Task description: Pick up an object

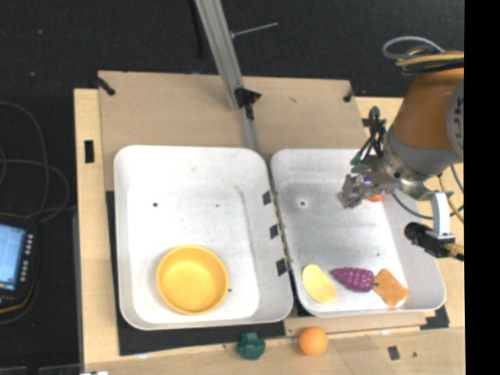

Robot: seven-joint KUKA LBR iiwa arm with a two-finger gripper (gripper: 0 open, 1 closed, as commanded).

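Observation:
The gripper (353,192) hangs over the upper right part of the right bin (328,170), on the grey arm with its orange band coming in from the right. A small orange-red bit shows just beside the gripper's right side; I cannot make out what it is. Along the right bin's front edge lie a pale yellow lemon-like piece (318,283), a purple bunch of grapes (353,278) and an orange piece (390,287). A yellow bowl (192,279) sits in the front of the left bin (156,186).
Outside the bins, on the bench's front edge, lie an orange ball (312,341) and a small dark green object (251,345). A slanted metal rail (226,61) rises behind the bins. A black bracket (428,237) sticks out by the right bin's right wall.

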